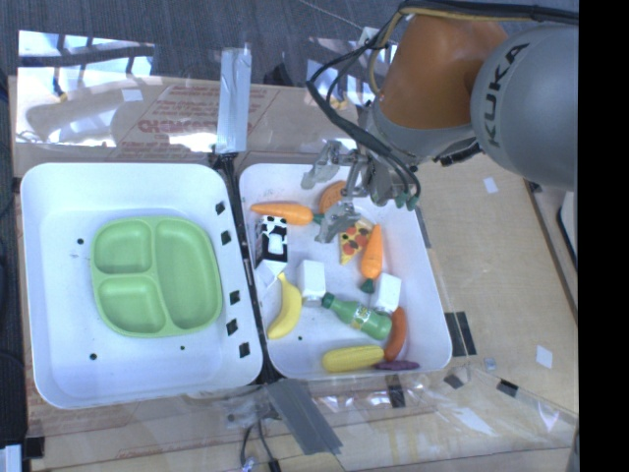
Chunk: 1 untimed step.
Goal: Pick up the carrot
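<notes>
Because the arm [491, 77] comes in from the right and hangs its bulk over the far edge of the right bin [432, 308], the big risk is that it blocks or crowds the very corner it must work in. That bin is packed, while the left bin [39, 264] carries just a green divided plate [157, 275], so any sideways push would stir the clutter. Two orange pieces could pass for the carrot: one carrot [282, 211] lies flat near the far left of the right bin, and another carrot-like piece [371, 254] sits just below the tool [346, 193], beside a pizza slice [354, 241]. A descent aimed between them could catch neither, or nip the slice instead. Whether the tool is spread or pressed together I cannot tell; nothing is visibly pinched in it. Smaller things nearby, the banana [286, 308], the green bottle [359, 315] and the white blocks [313, 279], could be nudged and shift the target.
</notes>
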### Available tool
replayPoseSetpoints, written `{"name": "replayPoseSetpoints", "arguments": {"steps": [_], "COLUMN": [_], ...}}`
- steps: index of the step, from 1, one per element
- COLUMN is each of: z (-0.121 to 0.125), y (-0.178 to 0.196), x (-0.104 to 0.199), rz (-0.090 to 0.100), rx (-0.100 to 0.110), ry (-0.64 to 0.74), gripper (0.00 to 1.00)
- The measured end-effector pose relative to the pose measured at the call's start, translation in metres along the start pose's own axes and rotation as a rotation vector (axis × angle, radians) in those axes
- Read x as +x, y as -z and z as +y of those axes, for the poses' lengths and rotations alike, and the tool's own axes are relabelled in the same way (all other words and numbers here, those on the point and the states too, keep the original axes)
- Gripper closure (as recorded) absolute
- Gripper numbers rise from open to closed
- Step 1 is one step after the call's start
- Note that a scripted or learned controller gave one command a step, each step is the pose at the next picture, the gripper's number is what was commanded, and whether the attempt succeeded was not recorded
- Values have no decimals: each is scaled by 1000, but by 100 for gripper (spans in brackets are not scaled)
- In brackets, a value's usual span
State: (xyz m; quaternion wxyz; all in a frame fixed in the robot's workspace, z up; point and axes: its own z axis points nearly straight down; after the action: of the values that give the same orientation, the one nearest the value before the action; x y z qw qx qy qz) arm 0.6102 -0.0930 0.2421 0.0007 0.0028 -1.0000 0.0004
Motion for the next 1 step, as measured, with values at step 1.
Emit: {"name": "replayPoseSetpoints", "arguments": {"steps": [1], "z": [-42], "y": [-118], "x": [-20], "rz": [-2], "rx": [-1], "ry": [289], "gripper": [0]}}
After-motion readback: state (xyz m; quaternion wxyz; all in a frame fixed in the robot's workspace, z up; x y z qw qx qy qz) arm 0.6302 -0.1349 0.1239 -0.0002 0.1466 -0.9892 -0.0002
